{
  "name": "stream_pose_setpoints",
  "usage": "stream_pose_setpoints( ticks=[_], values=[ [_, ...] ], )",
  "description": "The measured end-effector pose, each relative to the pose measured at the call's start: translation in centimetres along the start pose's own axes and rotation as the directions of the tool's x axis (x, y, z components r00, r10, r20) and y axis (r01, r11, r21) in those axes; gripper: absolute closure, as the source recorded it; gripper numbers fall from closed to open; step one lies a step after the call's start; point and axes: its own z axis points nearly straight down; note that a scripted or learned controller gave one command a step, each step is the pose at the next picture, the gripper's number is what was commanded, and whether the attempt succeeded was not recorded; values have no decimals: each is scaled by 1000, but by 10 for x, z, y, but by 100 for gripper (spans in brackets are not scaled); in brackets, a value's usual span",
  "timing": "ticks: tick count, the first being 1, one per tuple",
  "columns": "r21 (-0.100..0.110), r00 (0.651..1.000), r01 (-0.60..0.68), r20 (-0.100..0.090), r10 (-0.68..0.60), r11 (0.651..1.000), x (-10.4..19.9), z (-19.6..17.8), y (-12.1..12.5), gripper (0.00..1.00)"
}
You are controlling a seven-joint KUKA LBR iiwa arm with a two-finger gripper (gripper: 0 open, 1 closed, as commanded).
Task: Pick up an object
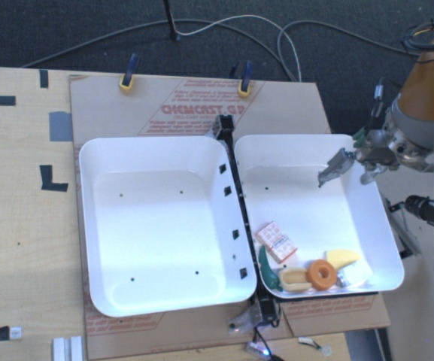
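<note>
Robotics lab / test cell, not a home or shop. Signs: light wood tabletop [13, 201] w/ dark tape marks [50, 177] stuck on as position refs; a cardboard sheet [194, 104] held down by two yellow-and-blue clamps [128, 77], printed red lettering on it; two shallow white bins [156, 216] joined side by side w/ black clips [235, 201] along the shared edge. Loose cables [232, 25] run over dark carpet-like floor [66, 13] behind. Grey industrial arm w/ orange band [420, 89] reaches in at right. Small mixed test items heaped in the right bin's near corner [314, 269].
</note>
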Motion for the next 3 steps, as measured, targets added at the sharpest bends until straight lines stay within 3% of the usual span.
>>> stream_pose_setpoints(
  ticks=[1,3],
  values=[
    [-4,1000,0,1,0,1000,0,-2,1,0],
    [0,1000,0,0,0,1000,7,99,-9,0]
  ],
)
